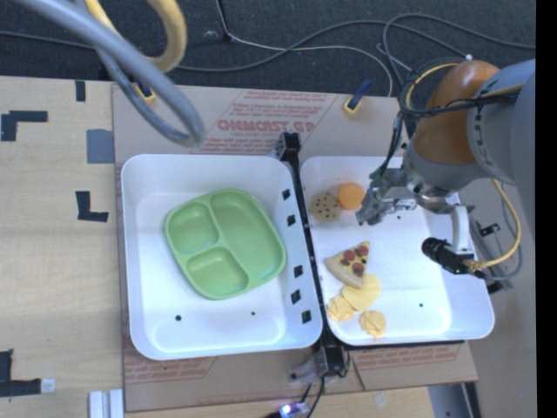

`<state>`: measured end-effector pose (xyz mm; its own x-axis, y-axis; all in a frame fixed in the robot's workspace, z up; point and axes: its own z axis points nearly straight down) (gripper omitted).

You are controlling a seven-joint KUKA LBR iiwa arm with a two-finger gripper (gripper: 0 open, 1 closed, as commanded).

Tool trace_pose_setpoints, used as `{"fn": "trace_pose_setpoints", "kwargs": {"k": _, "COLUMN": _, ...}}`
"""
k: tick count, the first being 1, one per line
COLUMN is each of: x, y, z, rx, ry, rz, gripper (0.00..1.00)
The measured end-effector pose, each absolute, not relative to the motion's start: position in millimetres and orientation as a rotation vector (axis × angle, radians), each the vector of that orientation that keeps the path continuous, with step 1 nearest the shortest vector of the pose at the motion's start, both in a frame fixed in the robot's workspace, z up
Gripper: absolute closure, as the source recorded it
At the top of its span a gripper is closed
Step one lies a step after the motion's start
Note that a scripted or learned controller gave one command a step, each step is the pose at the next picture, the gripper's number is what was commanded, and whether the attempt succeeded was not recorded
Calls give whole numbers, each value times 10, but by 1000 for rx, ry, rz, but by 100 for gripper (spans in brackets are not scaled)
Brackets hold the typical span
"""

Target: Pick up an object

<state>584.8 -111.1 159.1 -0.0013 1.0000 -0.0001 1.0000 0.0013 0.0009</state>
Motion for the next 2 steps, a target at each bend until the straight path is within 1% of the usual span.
{"fn": "trace_pose_setpoints", "kwargs": {"k": 1, "x": 5856, "y": -1108, "z": 2113, "rx": 2219, "ry": 2221, "rz": 3, "gripper": 100}}
{"fn": "trace_pose_setpoints", "kwargs": {"k": 2, "x": 5693, "y": -689, "z": 2065, "rx": 2219, "ry": 2226, "rz": -2, "gripper": 100}}
